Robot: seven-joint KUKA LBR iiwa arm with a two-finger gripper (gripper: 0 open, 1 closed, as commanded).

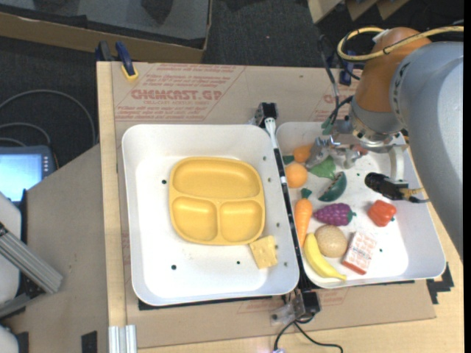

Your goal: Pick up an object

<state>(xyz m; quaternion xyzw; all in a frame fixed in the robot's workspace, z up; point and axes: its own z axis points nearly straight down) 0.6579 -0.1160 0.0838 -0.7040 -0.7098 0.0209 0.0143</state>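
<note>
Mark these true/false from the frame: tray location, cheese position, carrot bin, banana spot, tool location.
1. The yellow divided tray sits in the left bin. True.
2. The cheese wedge lies inside one of the tray's compartments. False: it lies on the bin floor beside the tray's near right corner.
3. The carrot is in the right bin. True.
4. The banana lies at the far end of the right bin. False: it lies near the bin's front edge, next to the potato.
5. The tool is over the left bin. False: it is over the far part of the right bin, near a green item.
</note>
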